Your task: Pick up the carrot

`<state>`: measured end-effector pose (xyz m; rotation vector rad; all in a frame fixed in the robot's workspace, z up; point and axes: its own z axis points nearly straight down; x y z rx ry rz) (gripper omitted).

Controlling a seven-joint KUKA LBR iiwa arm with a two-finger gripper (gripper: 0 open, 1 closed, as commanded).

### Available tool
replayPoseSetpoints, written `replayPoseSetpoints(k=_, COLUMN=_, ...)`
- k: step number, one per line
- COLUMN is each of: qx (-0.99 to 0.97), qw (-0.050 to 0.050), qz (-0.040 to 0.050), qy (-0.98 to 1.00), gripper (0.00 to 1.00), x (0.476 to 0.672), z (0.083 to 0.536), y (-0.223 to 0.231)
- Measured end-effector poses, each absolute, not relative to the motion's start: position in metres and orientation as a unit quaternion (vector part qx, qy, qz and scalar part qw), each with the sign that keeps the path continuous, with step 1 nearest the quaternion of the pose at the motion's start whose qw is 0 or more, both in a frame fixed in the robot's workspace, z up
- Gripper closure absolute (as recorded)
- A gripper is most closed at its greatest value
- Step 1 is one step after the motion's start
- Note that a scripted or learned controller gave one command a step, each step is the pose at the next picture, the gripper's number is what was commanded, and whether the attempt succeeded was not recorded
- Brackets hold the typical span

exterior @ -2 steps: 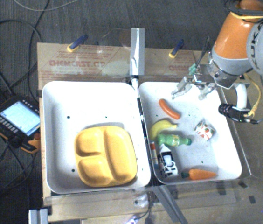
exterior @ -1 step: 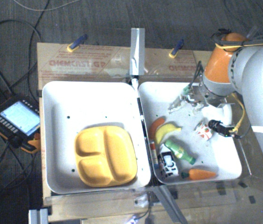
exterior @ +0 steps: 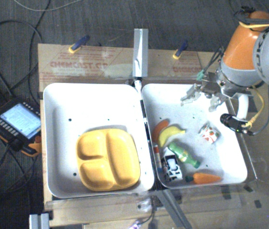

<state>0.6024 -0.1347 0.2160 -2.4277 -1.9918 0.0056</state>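
Right now the hand hangs over the far part of the right bin, near its far edge, fingers spread open with nothing between them. Arm comes in from the right, orange band above the wrist. Carrot lies flat at the near edge of the right bin, close to the near right corner, green end pointing left, well apart from the hand. Just left of it, against the bin's left wall, sits a black-and-white box with a red-and-blue marker beside it along the wall. A green bottle lies tilted between the box and the bin's middle. A banana sits further back, touching a red-orange piece on its left; can't tell what that piece is. A small white-and-red packet lies right of the banana, apart from it. The left bin carries a yellow divided tray toward its near edge. Two clamps sit on the table's far edge, and a pendant lies on the floor off the left side.
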Motion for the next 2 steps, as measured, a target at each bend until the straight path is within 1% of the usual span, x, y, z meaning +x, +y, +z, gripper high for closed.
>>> replayPoseSetpoints(k=1, qx=-0.787, qw=0.001, qz=0.0014, qy=-0.617, gripper=0.0, x=0.593, z=0.249, y=-0.13)
replayPoseSetpoints(k=2, qx=-0.822, qw=0.002, qz=0.0027, qy=-0.569, gripper=0.0, x=0.518, z=0.175, y=-0.111)
